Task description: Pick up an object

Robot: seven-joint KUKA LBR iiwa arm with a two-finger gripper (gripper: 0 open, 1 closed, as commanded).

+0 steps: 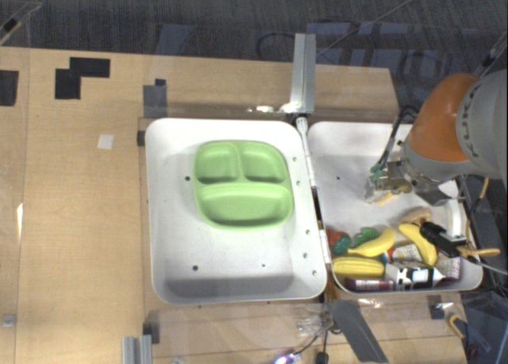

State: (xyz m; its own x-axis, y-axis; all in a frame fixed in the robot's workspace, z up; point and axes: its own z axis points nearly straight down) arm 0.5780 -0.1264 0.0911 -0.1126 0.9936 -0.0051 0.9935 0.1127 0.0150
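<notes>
My gripper (386, 185) hangs over the right bin (349, 148), near its right side, with the grey arm and orange band behind it. It sits just above and left of a pile of toys along the bin's front: yellow bananas (373, 245), a second banana (418, 241), a green piece (366, 235), a red piece (340, 239) and a dark marker-like item (413, 277). Nothing visible sits between the gripper's tips.
The left bin (171, 267) holds a green sectioned plate (241, 182). A metal divider post (302, 77) stands between the bins at the back. Wooden bench surface extends to the left.
</notes>
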